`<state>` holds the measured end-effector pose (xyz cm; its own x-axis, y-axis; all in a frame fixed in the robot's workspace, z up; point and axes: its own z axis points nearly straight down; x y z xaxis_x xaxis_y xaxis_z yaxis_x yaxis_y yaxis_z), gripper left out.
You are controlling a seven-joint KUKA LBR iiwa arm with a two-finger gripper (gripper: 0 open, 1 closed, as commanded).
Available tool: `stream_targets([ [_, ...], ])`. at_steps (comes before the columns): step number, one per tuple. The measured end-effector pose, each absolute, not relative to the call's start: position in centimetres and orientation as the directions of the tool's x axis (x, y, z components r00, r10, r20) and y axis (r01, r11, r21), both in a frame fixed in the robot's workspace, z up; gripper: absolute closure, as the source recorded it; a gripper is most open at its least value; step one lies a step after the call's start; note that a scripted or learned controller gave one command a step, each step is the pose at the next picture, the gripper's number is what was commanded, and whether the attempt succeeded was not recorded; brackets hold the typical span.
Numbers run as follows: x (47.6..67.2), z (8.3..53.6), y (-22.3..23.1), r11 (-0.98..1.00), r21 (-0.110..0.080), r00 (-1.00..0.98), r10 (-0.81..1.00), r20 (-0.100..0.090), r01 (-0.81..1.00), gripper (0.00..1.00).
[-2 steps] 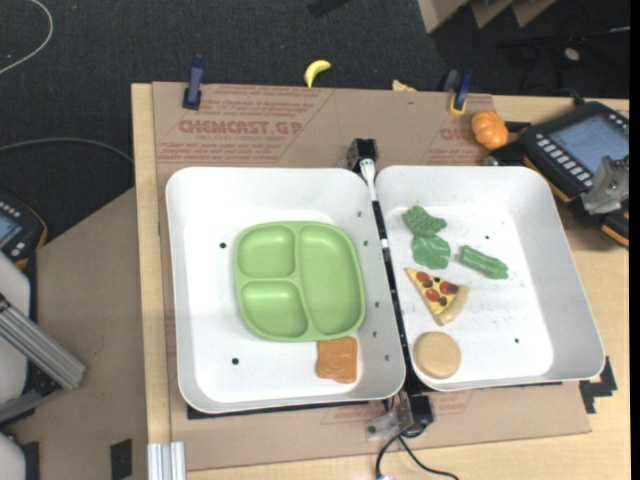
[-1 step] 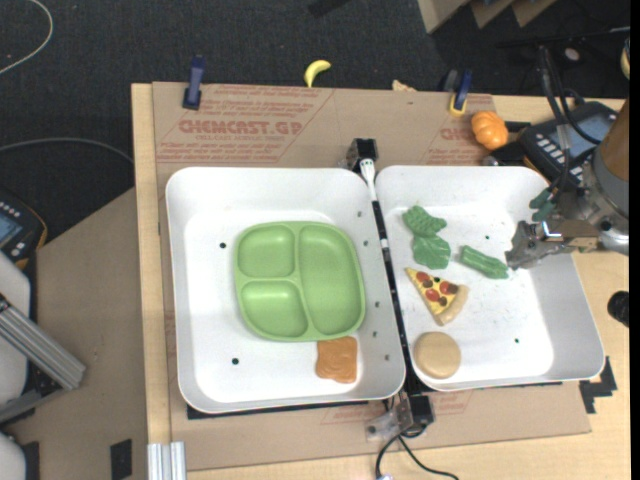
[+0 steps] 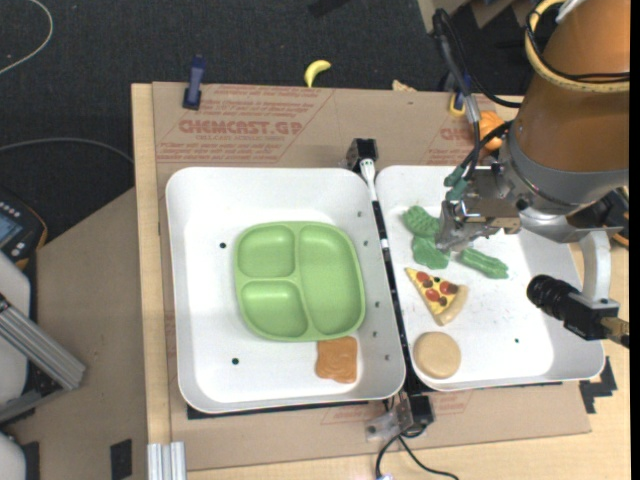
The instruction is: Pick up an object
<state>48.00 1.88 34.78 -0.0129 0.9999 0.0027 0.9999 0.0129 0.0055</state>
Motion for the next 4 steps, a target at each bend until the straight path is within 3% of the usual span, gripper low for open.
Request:
stream_targets([
  [1, 47.9, 31.1, 6.3, 0.006, -0.007, -0.006, 1.000, 0.001, 1.000, 1.00],
  [2, 48.1, 45.6, 3.6, -0.001, 0.020, 0.001, 1.000, 0.002, 1.000, 1.00],
  [3, 47.9, 38.9, 9.3, 0.006, -0.008, -0.006, 1.000, 0.000, 1.000, 1.00],
  [4, 48.0, 48.2, 5.9, -0.004, 0.013, 0.004, 1.000, 0.001, 1.000, 1.00],
])
